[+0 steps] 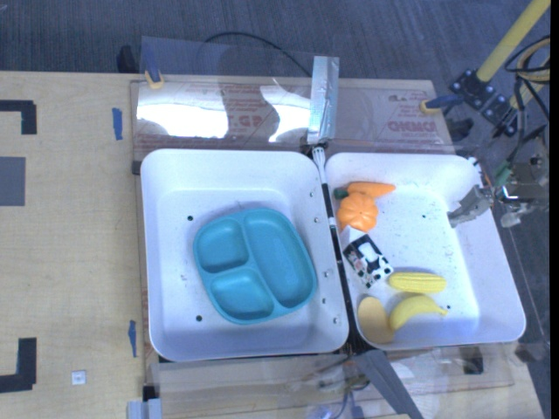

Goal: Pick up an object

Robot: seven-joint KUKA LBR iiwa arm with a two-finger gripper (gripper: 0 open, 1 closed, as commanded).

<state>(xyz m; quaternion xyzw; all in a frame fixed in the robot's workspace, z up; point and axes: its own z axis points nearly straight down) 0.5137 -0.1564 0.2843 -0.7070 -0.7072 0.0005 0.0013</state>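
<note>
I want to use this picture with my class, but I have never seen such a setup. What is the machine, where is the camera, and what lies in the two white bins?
One camera, fixed above a bench, looks down at a slant. A robot arm reaches in from the right; its tool hangs over the right bin's far right edge, nothing visibly in it. That bin holds toy food: a carrot, an orange pumpkin-like piece, corn, a banana, a pale yellow piece and a small black-and-white object. The left bin holds a blue divided plate.

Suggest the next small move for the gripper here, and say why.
Probably shift the gripper leftward over the yellow corn cob, then lower. It sits at the right white bin's right edge, away from the objects, and the cob lies fairly apart from neighbours.
</note>
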